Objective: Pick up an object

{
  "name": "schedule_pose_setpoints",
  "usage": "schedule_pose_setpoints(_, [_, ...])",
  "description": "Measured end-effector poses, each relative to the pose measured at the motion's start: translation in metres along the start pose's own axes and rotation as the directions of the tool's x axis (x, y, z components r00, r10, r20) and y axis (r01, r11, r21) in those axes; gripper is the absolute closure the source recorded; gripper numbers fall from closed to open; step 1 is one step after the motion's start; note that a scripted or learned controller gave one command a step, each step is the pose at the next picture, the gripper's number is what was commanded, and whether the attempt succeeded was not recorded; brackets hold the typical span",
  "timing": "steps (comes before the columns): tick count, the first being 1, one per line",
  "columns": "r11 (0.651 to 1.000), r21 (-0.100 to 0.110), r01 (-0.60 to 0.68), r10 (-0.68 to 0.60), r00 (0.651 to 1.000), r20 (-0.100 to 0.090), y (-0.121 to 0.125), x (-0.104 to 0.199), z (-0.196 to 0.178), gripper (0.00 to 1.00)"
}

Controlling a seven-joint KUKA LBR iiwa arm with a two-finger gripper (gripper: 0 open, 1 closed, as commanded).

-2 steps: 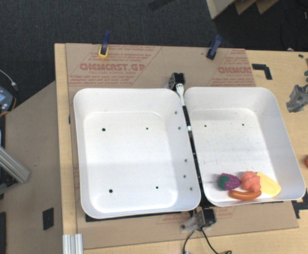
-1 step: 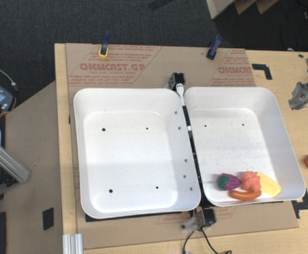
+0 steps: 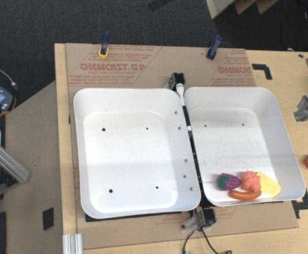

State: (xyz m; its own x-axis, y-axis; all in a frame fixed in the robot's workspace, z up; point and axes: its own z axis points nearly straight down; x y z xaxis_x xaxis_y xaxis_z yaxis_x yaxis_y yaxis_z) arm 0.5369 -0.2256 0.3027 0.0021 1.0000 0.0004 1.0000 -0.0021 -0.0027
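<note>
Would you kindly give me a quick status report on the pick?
Toys clustered in right bin near corner: purple piece, orange-red piece, yellow piece, sausage. None lifted. Pieces touching, tight grasp.

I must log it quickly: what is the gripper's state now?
Gripper: at the right edge beside the right bin; state cannot be told.

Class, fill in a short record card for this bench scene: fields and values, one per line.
left bin: white, shallow
right bin: white, objects bunched in its near corner
purple object: leftmost of the cluster
red-pink object: middle
yellow object: rightmost
orange sausage-shaped object: nearest the front wall
clamps: two, on the board's far edge
</note>
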Motion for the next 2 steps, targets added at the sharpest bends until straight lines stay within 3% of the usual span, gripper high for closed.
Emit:
schedule_pose_setpoints(1, [1.0, -0.005, 0.004, -0.004, 1.0, 0.002, 0.024, 0.028, 0.004, 1.0])
schedule_pose_setpoints(2, [1.0, -0.006, 0.002, -0.002, 1.0, 0.003, 0.015, 0.025, -0.01, 1.0])
